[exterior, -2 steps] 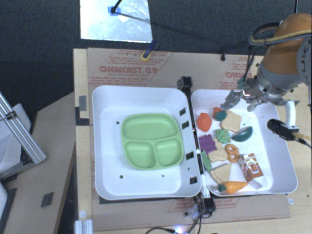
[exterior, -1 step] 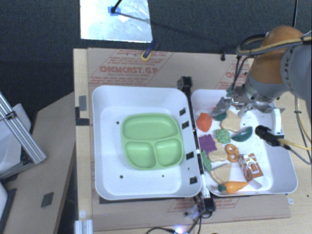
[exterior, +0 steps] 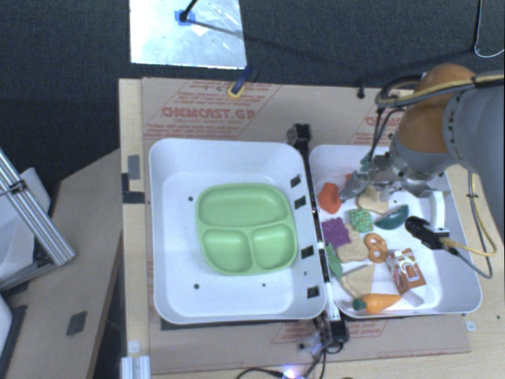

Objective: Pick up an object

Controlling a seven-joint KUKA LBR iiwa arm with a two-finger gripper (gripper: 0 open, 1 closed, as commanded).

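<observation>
Jaws unreadable, I cannot tell; gripper [exterior: 357, 181] hovers right of centre, perhaps over the red toy [exterior: 329, 197]; descend squarely.

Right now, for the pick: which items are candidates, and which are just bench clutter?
Pick candidates, all in the right white bin:
orange carrot-shaped toy
purple bumpy grape-like piece
red rounded toy
teal curved piece
pretzel-shaped toy
The hand hangs over this bin's far end.

Lying about:
green three-compartment plastic tray
shiny silver sheet
</observation>
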